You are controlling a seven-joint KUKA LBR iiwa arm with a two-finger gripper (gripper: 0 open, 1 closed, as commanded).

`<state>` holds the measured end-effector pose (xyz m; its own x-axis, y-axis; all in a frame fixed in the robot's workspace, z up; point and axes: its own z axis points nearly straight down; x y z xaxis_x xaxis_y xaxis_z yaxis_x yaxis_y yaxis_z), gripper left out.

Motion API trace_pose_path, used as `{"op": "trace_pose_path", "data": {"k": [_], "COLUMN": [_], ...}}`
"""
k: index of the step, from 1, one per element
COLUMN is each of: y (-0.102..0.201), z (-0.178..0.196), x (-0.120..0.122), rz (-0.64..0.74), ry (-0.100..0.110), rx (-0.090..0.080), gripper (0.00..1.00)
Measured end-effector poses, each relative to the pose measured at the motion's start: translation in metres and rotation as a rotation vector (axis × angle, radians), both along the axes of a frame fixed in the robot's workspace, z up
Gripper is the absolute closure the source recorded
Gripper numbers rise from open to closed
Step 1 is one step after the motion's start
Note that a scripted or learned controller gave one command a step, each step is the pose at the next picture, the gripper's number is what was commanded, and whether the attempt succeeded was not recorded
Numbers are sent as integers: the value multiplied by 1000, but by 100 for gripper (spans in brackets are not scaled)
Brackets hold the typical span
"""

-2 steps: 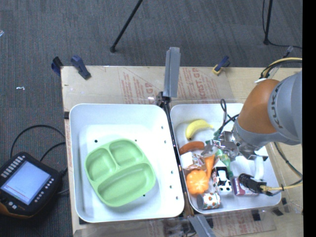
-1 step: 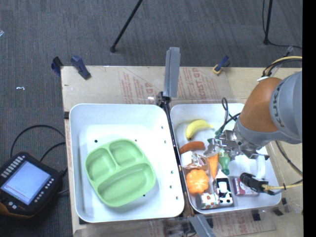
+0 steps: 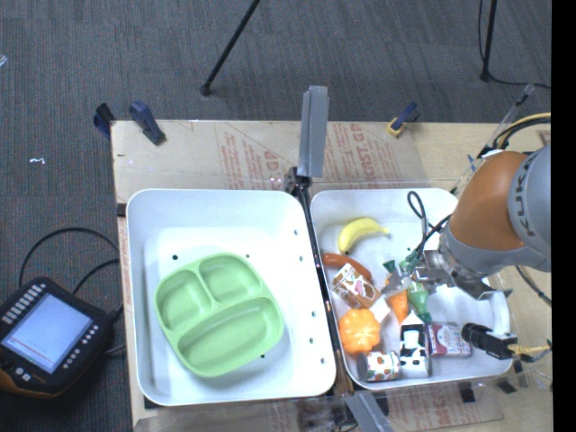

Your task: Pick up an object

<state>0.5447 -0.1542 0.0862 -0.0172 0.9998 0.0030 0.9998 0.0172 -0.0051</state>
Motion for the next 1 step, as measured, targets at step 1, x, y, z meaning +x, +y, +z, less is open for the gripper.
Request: {"op": "trace_pose_path", "data": {"k": [1], "y": [61], "z": [157], "x": [-69], "rz": [-188], "ry": [2], "rx": [-3], "gripper": [100]}}
